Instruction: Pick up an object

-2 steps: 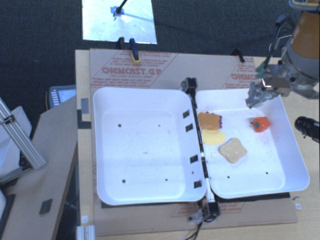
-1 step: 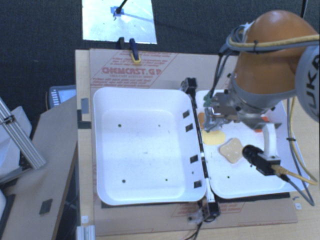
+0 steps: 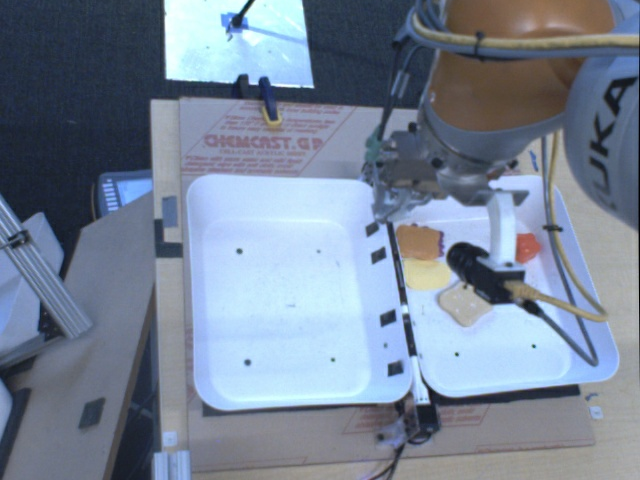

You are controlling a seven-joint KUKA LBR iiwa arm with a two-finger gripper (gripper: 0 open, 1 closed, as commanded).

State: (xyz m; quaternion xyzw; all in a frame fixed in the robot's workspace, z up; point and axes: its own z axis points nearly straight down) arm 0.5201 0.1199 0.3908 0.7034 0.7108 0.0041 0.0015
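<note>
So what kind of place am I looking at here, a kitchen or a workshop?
Most likely a robotics lab or test bench, not a kitchen. A big industrial robot arm hangs over two shallow white bins, the small objects in the right bin look like toy food, and cables trail across the bench.

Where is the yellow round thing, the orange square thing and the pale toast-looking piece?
Flat yellow round piece (image 3: 428,276), camera view, right bin: point on its yellow middle.
Orange square block (image 3: 420,242), camera view, right bin: point on its top face.
Pale tan toast-shaped slice (image 3: 463,306), camera view, right bin: point on its flat centre.
</note>
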